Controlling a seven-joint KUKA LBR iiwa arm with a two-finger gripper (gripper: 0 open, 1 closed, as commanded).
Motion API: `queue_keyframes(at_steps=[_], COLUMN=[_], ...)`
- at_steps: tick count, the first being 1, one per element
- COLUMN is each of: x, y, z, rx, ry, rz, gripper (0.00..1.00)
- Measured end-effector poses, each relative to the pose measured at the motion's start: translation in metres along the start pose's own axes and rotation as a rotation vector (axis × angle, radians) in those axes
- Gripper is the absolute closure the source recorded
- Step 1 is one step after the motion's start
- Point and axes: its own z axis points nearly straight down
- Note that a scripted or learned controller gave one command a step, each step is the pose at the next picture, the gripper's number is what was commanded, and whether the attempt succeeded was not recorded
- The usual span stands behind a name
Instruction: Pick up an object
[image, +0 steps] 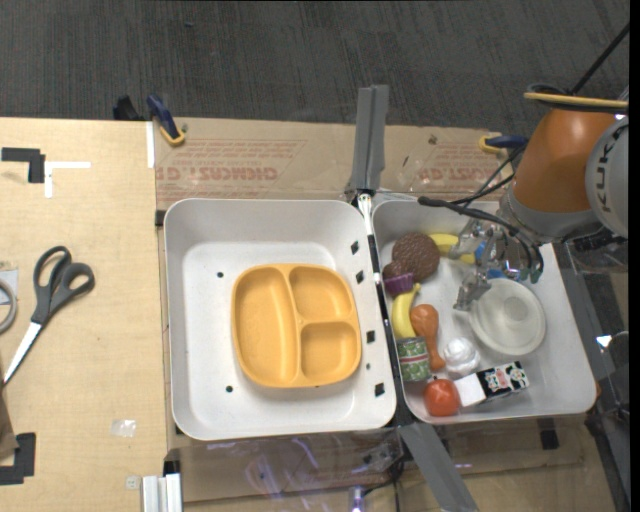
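We see the hand (473, 287), its grip state indiscernible, over the right bin (570, 395) beside a white bowl (509, 317), which we judge light, rigid and slippery, best pinched across its thin rim.

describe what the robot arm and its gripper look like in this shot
The arm enters from the view's right: a rounded grey casing with a broad, glossy orange band and part of a dark KUKA marking. Thin black cables run along and over it. At its end sits a small metallic gripper with slim silvery fingers, above the right white bin.
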Motion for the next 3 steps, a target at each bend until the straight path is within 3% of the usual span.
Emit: queue_keyframes(at_steps=[1,2,3], x=[-0.003,-0.009,-0.008], y=[0.056,-0.022,0.036], z=[0.000,0.000,0.000], rx=[0.003,0.002,0.012], ry=[0.011,0.001,0.020], rz=[0.135,0.122,0.398], gripper=[0.00,0.00,0.00])
